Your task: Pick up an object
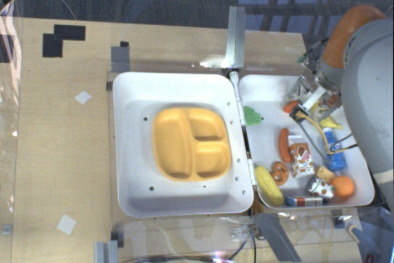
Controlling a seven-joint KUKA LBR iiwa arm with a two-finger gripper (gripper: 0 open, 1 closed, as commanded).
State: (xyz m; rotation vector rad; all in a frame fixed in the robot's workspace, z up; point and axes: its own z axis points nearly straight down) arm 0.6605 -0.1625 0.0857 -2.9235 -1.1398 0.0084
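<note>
The right bin (265, 92) holds several toy foods: a green leafy piece (251, 115), a red sausage (283, 143), a pretzel (279, 172), a yellow corn cob (269, 185), a small printed carton (300, 159) and an orange ball (343, 186). My gripper (306, 103) hangs low over the bin's far right part, with cables trailing from it. A small orange piece (290, 107) lies just at its left tip. Whether it touches that piece cannot be told.
The left bin (132, 132) holds a yellow divided plate (191, 143). A blue piece (336, 161), a yellow piece (330, 124) and a marker (305, 201) lie along the right bin's right and near sides. The grey arm (369, 83) covers the bin's far right corner.
</note>
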